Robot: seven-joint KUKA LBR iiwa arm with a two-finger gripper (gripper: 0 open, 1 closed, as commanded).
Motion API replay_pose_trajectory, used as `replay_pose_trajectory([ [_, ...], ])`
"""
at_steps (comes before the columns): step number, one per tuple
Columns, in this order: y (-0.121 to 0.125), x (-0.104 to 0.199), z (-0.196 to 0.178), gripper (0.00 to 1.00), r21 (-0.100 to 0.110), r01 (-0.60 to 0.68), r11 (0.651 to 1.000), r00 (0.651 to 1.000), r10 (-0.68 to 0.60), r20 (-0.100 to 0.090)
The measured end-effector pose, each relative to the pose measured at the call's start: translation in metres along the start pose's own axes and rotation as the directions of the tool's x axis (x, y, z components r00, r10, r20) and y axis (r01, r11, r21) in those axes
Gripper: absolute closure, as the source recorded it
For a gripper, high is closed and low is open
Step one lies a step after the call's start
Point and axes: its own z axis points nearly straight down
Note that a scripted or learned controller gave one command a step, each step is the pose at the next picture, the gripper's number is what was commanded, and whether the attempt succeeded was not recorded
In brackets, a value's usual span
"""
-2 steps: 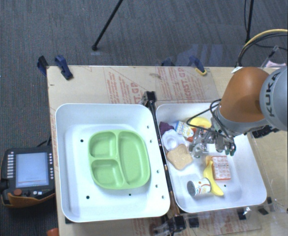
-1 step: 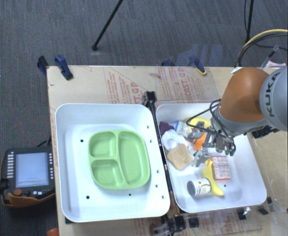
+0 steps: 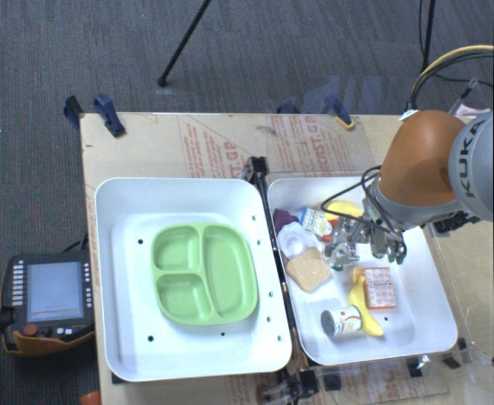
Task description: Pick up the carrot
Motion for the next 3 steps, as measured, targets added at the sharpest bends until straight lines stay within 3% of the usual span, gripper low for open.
replay_pose_trajectory([
  [1, 0.001, 0.000, 0.001, 0.00, 0.000, 0.001, 1.000, 1.000, -0.001, -0.001],
  [2, -0.010, -0.003, 0.019, 0.00, -0.001, -0.249, 0.968, 0.968, 0.249, 0.001],
  [3, -0.009, -0.004, 0.009, 1.00, 0.000, -0.244, 0.970, 0.970, 0.244, 0.003],
])
